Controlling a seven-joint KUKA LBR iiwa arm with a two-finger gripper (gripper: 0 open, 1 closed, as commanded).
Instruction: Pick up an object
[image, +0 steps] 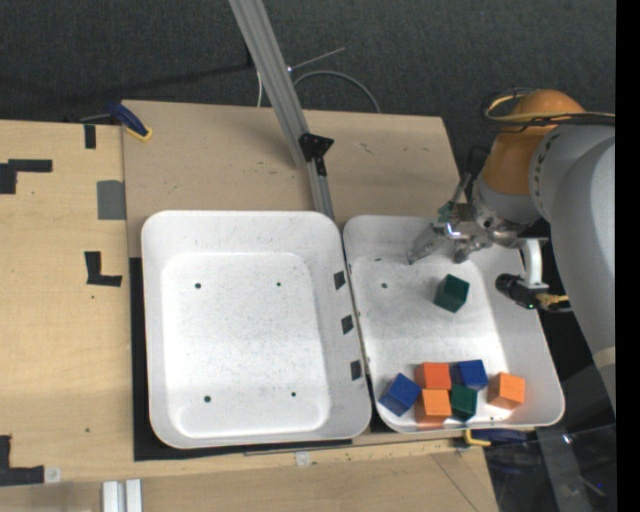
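A dark green cube (452, 293) is lying alone on the floor of the right bin (400, 310), and every other place here is being given relative to it. It is sitting apart from the bin walls, which probably makes it the easiest thing to pick. Just above it and slightly toward the bin's far edge, the jaws (447, 242) are hanging with their fingers spread, nothing between them; they are not touching the cube. That spread looks like readiness for a descent, though the tips are lying a little off the cube's centre. Well below the cube, against the bin's near wall, a cluster of blocks (450, 388) in blue, orange and green is crowding together, harder to grip singly. Left of the cube, the left bin (160, 240) is resting on the desk (60, 330).
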